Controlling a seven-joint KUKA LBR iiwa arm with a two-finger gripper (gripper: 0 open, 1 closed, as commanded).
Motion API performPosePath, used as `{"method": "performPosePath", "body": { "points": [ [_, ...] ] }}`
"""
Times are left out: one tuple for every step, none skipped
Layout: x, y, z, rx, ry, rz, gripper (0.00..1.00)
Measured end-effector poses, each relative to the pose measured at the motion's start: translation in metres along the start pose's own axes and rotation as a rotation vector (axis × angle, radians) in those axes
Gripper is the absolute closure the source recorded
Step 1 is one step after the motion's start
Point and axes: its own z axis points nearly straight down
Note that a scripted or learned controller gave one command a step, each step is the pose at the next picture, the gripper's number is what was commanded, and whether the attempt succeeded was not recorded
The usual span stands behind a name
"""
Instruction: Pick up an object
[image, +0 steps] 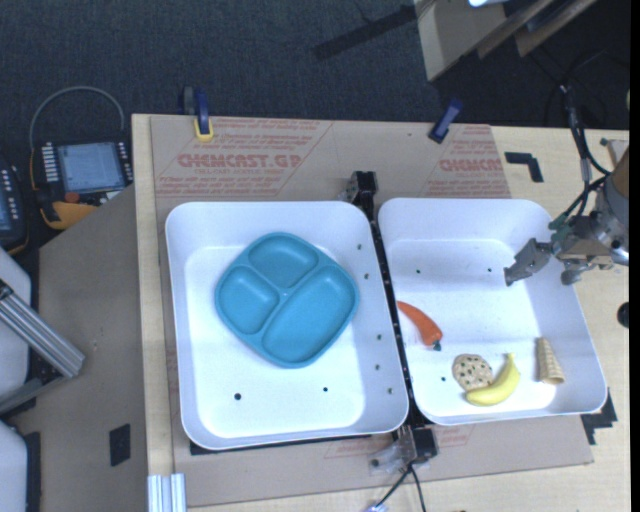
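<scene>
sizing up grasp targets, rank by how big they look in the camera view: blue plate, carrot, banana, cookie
1. blue plate, by far largest
2. banana and carrot, look alike in length, too close to rank
3. cookie, smallest

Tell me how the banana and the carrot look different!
The banana is yellow and curved; the carrot is orange, straighter and pointed. The banana lies beside a cookie, touching it, while the carrot lies alone near the bin's left wall. Both are toy foods in the right bin.

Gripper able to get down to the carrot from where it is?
Probably yes. The gripper hovers over the right bin, and the carrot lies alone near the divider, apart from the cookie and banana.
</scene>
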Motion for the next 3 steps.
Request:
{"method": "performPosePath", "body": {
  "points": [
    [0.000, 0.002, -0.004, -0.009, -0.002, -0.002, 0.00],
    [-0.003, -0.006, 0.055, -0.001, 0.001, -0.001, 0.00],
    [-0.005, -0.013, 0.112, -0.007, -0.001, -0.002, 0.00]
  ]
}}
